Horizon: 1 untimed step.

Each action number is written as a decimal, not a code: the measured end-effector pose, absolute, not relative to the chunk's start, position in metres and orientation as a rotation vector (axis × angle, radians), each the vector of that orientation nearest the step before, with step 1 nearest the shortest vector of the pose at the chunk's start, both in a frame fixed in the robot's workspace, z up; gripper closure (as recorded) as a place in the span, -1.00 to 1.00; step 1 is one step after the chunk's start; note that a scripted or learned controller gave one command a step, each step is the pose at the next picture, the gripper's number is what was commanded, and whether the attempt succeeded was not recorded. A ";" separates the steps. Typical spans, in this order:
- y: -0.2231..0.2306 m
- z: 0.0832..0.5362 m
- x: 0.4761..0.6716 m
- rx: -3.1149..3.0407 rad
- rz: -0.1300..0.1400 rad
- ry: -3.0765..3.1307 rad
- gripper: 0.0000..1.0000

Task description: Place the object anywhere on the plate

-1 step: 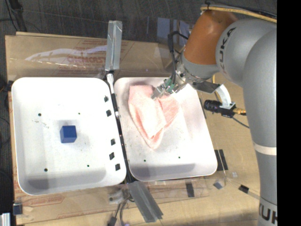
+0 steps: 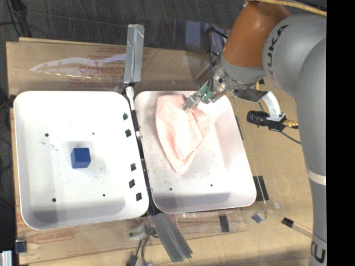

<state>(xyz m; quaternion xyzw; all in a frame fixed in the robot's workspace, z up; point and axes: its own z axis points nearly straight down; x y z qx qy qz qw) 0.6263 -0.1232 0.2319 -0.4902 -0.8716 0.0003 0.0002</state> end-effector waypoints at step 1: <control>-0.082 0.230 0.603 -0.954 0.002 -2.991 1.00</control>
